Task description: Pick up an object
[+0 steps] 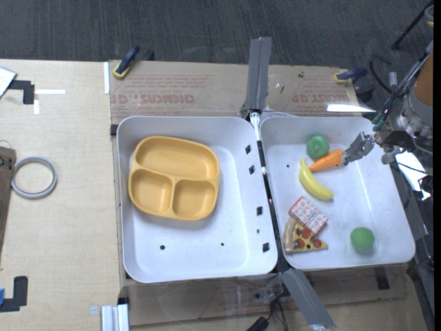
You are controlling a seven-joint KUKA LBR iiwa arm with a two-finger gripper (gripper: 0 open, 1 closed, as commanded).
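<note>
Gripper point(360, 145) beside tapered orange carrot point(327, 161)

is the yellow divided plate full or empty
Empty. All three compartments of the yellow plate in the left bin show bare yellow; the toy foods lie in the right bin.

The arm point(422, 95) is cut off by the right edge of the view, so little beyond its wrist shows. The gripper point(358, 147) near the right bin's point(386, 205) far right corner is small and dark (finger spacing unreadable); its tip meets the carrot's point(326, 161) end, contact uncertain. At the left edge, a dark object point(5, 163) is cropped. The printing on the small box point(307, 214) is too fine to read.
</note>
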